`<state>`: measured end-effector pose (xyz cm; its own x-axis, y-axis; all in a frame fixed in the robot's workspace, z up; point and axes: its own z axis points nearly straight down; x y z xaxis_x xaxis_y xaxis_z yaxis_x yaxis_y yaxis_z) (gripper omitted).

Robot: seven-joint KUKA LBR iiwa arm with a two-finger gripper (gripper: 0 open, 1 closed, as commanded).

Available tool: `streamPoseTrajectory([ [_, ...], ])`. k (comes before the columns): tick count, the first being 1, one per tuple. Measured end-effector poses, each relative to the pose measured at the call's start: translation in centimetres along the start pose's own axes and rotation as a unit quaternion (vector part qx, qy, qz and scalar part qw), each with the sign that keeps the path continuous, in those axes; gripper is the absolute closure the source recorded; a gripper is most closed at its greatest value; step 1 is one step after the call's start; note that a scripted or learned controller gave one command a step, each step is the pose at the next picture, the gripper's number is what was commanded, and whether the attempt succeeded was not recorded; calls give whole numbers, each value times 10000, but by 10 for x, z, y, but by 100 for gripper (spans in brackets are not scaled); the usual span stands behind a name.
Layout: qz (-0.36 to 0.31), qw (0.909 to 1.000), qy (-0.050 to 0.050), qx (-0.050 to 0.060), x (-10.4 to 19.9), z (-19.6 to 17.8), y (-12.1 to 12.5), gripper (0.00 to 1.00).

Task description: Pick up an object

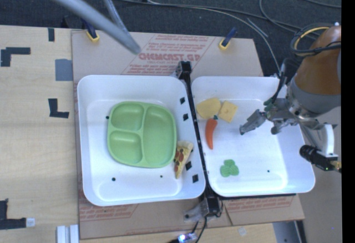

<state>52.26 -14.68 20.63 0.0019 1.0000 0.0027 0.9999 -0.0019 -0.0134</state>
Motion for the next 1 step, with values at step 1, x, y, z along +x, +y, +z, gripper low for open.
streamPoseTrajectory([
  [1,-17,10000,-10,-57,0,-6,3,0],
])
